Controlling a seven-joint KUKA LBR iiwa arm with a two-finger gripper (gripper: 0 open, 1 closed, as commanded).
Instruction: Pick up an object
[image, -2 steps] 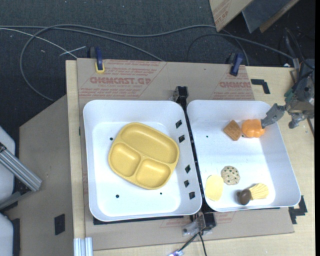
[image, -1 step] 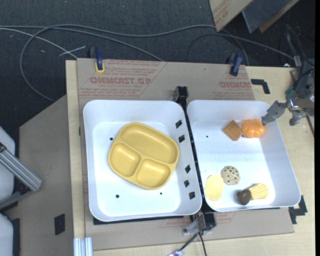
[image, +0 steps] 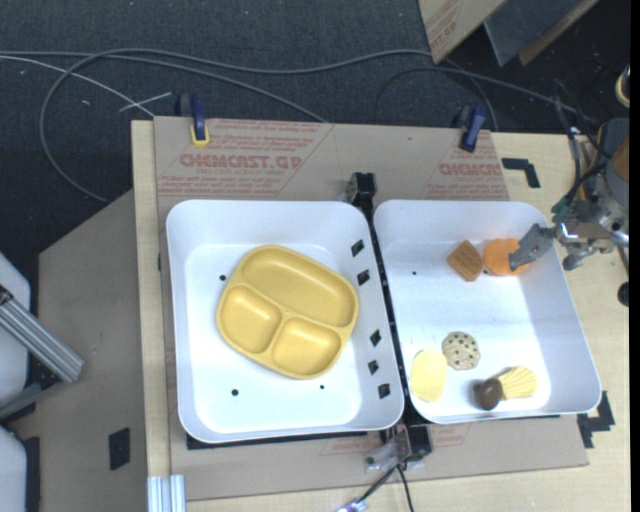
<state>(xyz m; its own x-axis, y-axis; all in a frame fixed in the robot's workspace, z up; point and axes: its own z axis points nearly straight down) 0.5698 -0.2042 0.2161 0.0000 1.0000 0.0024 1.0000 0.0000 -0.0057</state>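
The right bin (image: 560, 330) holds several small items. A tan block (image: 465, 261) and an orange piece (image: 498, 256) lie side by side near its far right. A speckled cookie (image: 460, 350), a pale yellow oval (image: 429, 375) and a yellow shell-shaped piece with a brown end (image: 506, 385) lie near its front. My gripper (image: 550, 253) hovers at the bin's right rim, open. Its left finger (image: 522, 252) overlaps the orange piece's right edge. Nothing sits between the fingers.
The left bin (image: 190, 300) holds a yellow divided plate (image: 288, 310). A black divider strip (image: 370, 290) runs between the bins. Blue clamps (image: 199, 117) (image: 470, 127) hold the cardboard at the back. Cables trail over the dark floor behind.
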